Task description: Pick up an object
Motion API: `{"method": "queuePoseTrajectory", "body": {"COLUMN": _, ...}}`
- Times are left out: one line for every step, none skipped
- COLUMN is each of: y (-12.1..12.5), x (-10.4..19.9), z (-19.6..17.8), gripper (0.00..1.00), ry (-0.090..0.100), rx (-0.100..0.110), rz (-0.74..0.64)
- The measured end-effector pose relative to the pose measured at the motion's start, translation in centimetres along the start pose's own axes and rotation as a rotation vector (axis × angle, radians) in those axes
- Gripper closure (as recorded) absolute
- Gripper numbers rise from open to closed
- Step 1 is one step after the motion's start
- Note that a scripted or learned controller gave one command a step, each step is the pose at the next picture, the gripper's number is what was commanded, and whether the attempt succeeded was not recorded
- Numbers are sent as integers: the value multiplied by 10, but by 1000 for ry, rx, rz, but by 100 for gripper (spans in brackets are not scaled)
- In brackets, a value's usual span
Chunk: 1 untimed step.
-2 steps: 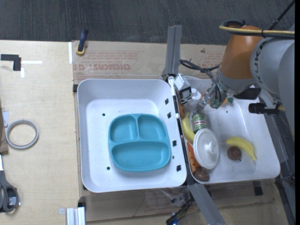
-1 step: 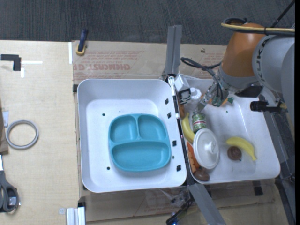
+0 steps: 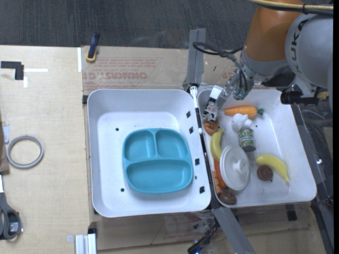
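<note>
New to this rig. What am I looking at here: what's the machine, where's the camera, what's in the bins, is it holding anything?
One camera sits above the bench and looks down at a slant. The grey arm with the orange band is a robot arm reaching in from the right. Its gripper hangs over the back of the right bin; nothing shows between its fingers.

The left bin holds a blue divided plate. The right bin holds toy food and small items: a carrot, two bananas, a white lid-like dish, a small green jar and a few bits too small to name.

On the bench to the left lie a roll of tape and scissors.
</note>
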<state>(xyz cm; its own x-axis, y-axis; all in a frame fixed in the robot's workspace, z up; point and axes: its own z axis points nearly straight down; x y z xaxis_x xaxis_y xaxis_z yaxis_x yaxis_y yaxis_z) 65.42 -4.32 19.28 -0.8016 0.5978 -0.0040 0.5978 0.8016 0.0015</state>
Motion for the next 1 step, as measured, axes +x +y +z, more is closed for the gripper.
{"method": "queuePoseTrajectory", "body": {"y": -55, "x": -29, "z": 101, "gripper": 100, "ry": 2, "rx": 3, "rz": 6}}
